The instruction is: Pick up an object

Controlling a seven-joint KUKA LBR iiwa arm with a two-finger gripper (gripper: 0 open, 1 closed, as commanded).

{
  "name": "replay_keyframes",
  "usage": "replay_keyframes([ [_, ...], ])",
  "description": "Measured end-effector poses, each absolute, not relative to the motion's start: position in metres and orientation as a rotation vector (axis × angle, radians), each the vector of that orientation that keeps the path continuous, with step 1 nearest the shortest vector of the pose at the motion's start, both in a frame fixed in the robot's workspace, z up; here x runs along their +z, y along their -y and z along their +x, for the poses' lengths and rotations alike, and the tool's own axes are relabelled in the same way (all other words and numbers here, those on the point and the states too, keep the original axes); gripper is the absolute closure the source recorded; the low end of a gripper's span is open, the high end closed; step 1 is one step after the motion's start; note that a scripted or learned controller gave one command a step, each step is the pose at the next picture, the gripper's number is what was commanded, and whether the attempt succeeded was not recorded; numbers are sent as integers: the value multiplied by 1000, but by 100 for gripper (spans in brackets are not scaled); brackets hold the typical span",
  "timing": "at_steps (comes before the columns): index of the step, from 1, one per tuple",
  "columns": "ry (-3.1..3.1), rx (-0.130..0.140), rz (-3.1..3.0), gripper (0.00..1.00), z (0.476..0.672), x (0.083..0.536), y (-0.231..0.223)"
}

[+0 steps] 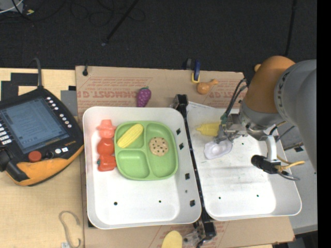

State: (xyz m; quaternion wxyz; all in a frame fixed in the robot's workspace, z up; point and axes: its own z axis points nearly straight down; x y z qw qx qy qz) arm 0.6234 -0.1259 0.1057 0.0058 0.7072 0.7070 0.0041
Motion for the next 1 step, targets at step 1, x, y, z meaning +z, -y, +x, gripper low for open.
replay_keyframes([
  [1, -2218, 3, 2222, 100, 623, 149, 126],
])
